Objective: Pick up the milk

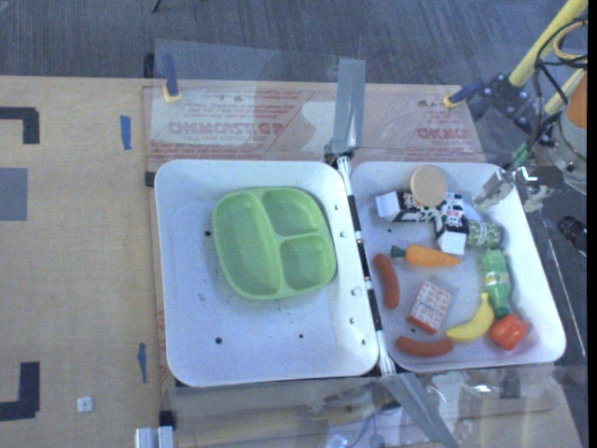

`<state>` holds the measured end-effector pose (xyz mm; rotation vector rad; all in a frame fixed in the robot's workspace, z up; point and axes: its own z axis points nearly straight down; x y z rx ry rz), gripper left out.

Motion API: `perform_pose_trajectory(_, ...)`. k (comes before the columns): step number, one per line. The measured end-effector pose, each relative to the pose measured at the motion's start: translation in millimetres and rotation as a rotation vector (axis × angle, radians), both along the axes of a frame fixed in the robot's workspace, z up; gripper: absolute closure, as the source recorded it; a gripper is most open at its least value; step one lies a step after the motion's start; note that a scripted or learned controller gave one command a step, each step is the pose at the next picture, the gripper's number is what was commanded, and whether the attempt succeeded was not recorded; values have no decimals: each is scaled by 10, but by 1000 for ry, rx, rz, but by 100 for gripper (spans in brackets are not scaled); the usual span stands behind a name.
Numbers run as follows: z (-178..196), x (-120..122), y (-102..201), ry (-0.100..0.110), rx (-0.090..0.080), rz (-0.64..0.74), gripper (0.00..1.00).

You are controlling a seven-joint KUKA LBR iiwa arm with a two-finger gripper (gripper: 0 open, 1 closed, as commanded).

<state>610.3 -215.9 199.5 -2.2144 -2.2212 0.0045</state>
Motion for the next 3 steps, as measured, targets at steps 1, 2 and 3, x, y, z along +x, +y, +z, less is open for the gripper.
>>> perform_pose_trajectory(1, -1066, 107, 415, -3, 0, 155, 0)
perform_pose_trajectory(2, -978, 111, 417, -2, -1, 156, 100)
perform_pose_trajectory(3, -190, 144, 623, -4, -1, 206, 100)
